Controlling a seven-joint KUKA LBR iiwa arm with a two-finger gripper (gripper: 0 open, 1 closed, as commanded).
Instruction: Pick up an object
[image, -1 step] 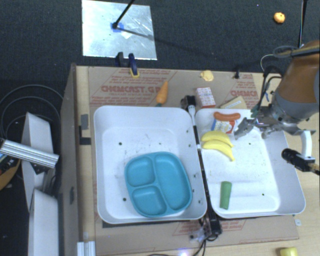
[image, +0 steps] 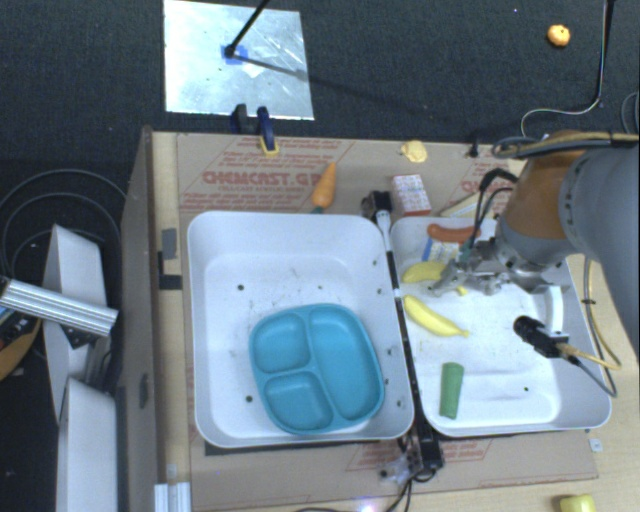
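Observation:
In the right bin (image: 520, 400), my gripper (image: 462, 277) is low over the upper part, its tip pointing left. Just left of the tip, a small yellow piece (image: 422, 271) lies on the floor, close to it or touching it. A yellow banana (image: 432, 316) lies below that, near the bin's left wall. Near the front left of the bin a green cylinder (image: 452, 389) rests by itself. Behind the gripper, a red sausage-like piece (image: 450, 232) sits at the bin's back rim. Nothing shows between the gripper's tips.
The left bin (image: 230, 300) holds a blue divided plate (image: 315, 368). On the cardboard behind the bins lie an orange carrot (image: 324, 187), a small printed box (image: 411, 193) and a yellow lump (image: 414, 152). The arm covers the right bin's back right corner.

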